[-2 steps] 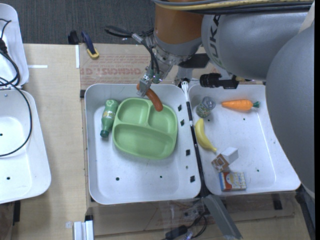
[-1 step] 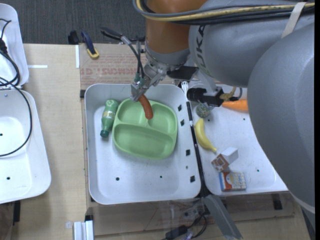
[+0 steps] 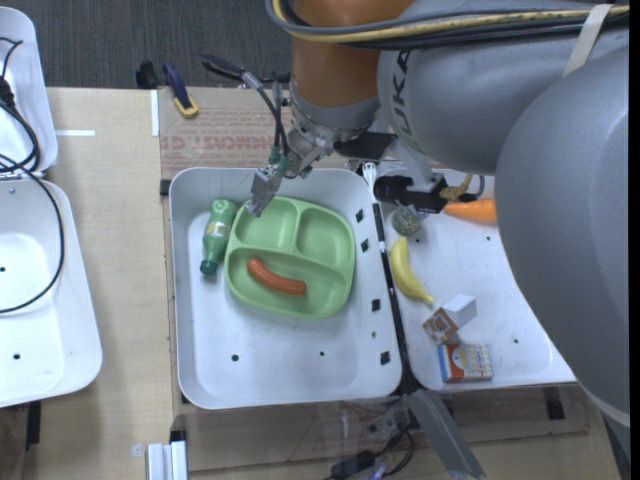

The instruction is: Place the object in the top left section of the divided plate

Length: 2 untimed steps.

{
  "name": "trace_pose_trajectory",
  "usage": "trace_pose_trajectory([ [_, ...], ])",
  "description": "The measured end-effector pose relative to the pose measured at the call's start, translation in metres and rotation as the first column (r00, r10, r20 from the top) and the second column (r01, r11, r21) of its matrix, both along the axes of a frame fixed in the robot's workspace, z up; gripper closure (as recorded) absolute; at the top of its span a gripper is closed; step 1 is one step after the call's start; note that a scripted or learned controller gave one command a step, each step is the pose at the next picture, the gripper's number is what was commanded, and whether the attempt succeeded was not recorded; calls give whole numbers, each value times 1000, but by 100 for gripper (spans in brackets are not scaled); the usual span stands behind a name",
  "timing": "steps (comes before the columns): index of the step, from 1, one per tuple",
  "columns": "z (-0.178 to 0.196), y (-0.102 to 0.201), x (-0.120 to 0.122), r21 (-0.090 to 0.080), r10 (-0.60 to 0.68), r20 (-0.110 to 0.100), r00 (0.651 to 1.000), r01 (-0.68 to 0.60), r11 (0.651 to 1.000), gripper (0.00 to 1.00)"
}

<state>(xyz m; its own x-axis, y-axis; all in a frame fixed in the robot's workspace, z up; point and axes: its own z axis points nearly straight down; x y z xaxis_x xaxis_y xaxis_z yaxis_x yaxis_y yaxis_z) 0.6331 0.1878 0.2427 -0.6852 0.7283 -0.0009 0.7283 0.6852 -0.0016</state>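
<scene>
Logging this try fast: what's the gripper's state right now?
Gripper: cannot be told; it hangs over the green divided plate's top left edge.

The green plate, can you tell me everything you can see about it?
The green plate looks like smooth plastic, with rounded corners and raised ridges splitting it into three sections: two small ones at the back and one long one in front. It lies flat in the left white bin. A hot dog sausage rests in the long section. A green bottle lies against its left edge. The gripper hovers at its top left corner.
</scene>
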Motion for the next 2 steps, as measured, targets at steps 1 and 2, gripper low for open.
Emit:
trace_pose_trajectory([
  [1, 9, -1, 1, -1, 1, 2, 1000, -1, 1000, 100],
  [2, -97, -41, -50, 1, 95, -2, 995, -95, 995, 100],
])
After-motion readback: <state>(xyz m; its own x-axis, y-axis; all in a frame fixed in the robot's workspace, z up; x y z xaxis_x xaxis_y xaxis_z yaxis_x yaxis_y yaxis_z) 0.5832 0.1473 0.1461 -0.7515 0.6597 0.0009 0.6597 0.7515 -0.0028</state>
